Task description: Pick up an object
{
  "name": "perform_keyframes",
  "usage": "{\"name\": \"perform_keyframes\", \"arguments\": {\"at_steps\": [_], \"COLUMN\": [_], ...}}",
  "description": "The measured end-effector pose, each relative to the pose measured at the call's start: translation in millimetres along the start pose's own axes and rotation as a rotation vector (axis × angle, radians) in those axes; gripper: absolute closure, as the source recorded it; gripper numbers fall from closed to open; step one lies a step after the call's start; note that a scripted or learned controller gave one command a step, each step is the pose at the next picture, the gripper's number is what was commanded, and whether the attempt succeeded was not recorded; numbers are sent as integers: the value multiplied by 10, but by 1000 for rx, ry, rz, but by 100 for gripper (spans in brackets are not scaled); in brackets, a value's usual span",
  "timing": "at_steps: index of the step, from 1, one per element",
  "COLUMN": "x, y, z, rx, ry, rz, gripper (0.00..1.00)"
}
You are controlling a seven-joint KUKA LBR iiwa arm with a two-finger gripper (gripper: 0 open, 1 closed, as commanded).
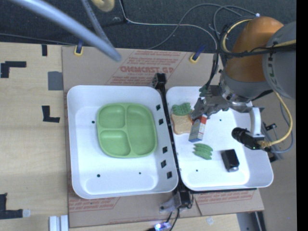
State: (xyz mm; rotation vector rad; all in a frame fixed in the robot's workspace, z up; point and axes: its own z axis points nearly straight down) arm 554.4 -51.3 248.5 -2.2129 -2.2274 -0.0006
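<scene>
The gripper (202,113) is hanging over the right bin (260,177) near its left wall, appearing to be closing its fingers on the upper end of a small carton (196,130), whose long axis is tilting downward toward the bin's front edge.

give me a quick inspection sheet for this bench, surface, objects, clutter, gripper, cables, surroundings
surface: two white bins side by side on cardboard; left bin, right bin
job's things: in the right bin, a green broccoli-like piece, tan slice, small box, green pod, black block
clutter: green divided plate in the left bin
gripper: gripper low over the box; whether it grips cannot be told
cables: loops behind the bins; yellow cable by the arm
surroundings: wooden bench with black marks
</scene>
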Motion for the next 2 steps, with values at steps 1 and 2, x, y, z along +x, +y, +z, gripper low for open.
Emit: {"name": "perform_keyframes", "arguments": {"at_steps": [1,2], "x": [536,1109], "y": [5,161], "z": [164,133], "rx": [2,0], "ry": [-1,0], "rz": [1,-1], "gripper": [100,100]}}
